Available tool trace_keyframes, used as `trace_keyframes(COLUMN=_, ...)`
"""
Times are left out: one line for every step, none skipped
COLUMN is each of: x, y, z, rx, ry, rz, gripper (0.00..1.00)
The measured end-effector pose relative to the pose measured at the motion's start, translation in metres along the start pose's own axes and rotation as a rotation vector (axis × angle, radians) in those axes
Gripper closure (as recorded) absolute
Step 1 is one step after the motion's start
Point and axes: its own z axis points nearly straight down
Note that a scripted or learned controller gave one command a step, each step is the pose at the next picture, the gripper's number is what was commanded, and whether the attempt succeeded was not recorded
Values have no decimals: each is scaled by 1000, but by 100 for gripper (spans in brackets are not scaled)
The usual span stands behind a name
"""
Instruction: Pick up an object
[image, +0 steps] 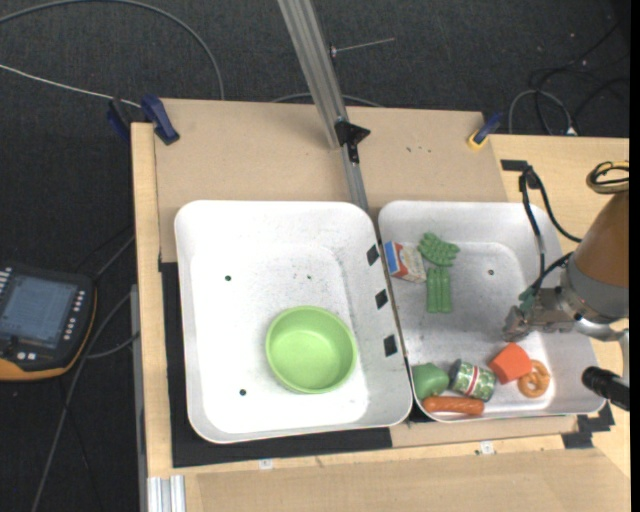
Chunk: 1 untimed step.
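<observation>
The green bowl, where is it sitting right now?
The green bowl sits in the left bin, toward its near right corner, close to the wall shared with the right bin.

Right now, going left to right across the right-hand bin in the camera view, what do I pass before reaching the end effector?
Small red-and-white carton → green toy hand → green-labelled can → orange block → end effector.

An orange block (510, 361) and a pretzel (535, 380) lie just below the gripper (524, 318). A small can (471, 380), a green pepper (430, 380) and a sausage (453, 405) lie lower left.
</observation>
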Motion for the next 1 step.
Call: trace_keyframes(x=8, y=3, z=-46, rx=-3, ry=-1, rz=-1, gripper=100)
